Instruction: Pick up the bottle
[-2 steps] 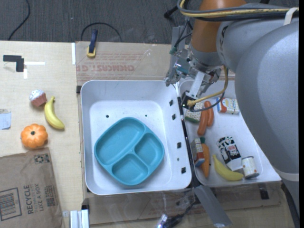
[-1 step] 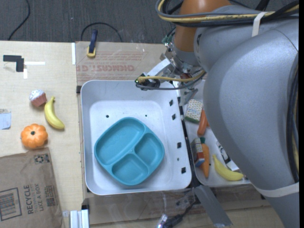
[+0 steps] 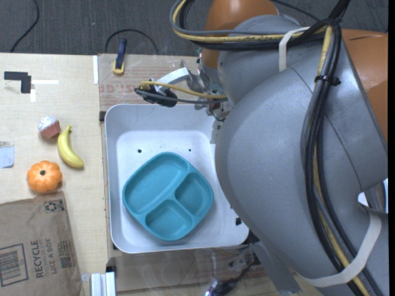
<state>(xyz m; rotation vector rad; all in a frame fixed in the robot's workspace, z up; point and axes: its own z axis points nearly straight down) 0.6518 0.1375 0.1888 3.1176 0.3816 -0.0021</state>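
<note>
At the near edge of the counter (image 3: 37, 134), a brown paper sheet (image 3: 34, 245) printed with a recycle mark is seen at the lower left. Just beyond it, on the pale wooden surface, a small orange pumpkin (image 3: 44, 177) is set, with a yellow banana (image 3: 68, 148) and a little cupcake (image 3: 49, 127) beside it further back. A white bin (image 3: 117, 165) is placed to the right of these, and a teal divided plate (image 3: 168, 195) is lying inside it, tilted across the floor of the bin. The right half of the scene is taken up by the grey arm (image 3: 296, 165), looped with yellow and black cables. Behind the bin, cardboard (image 3: 129, 85) is laid, and a dark carpeted floor (image 3: 74, 11) is seen beyond. The pincer is hidden by the arm, so its opening cannot be told. The bottle cannot be made out anywhere.
</note>
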